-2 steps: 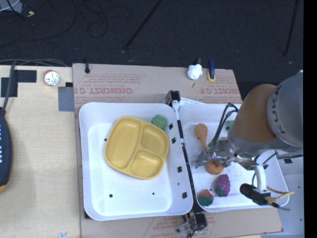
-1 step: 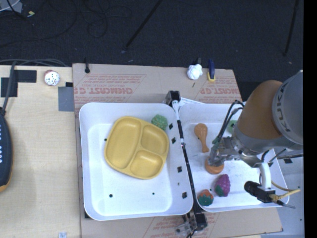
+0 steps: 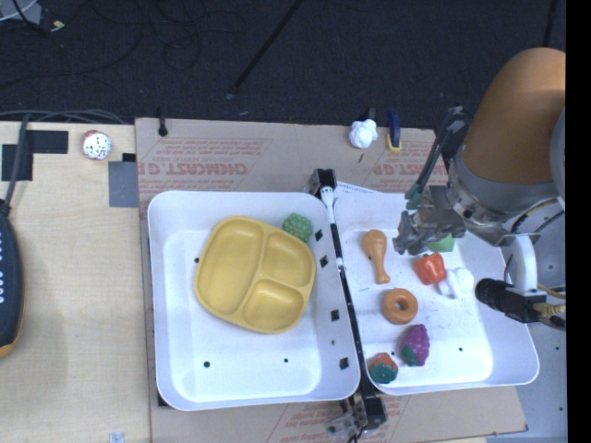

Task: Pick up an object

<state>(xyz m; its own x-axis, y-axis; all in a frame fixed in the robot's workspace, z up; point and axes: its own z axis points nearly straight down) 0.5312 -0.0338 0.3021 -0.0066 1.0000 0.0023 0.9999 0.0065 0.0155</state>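
Cardboard sheet (image 3: 212, 150) under bins — black cables (image 3: 185, 26) beyond.

The right bin (image 3: 499, 363) stood crowded toward its left edge by drumstick (image 3: 377, 253), doughnut (image 3: 399, 305) and grapes (image 3: 415, 344), while its near right corner lay open.

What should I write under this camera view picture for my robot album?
The robot's tool hovers over toy food in the right bin, beside a yellow plate in the left bin.

A robotics lab bench; an industrial arm (image 3: 517, 127) over two white bins (image 3: 185, 377) of toy food on cardboard (image 3: 240, 155); loose cables (image 3: 138, 26) on dark floor.
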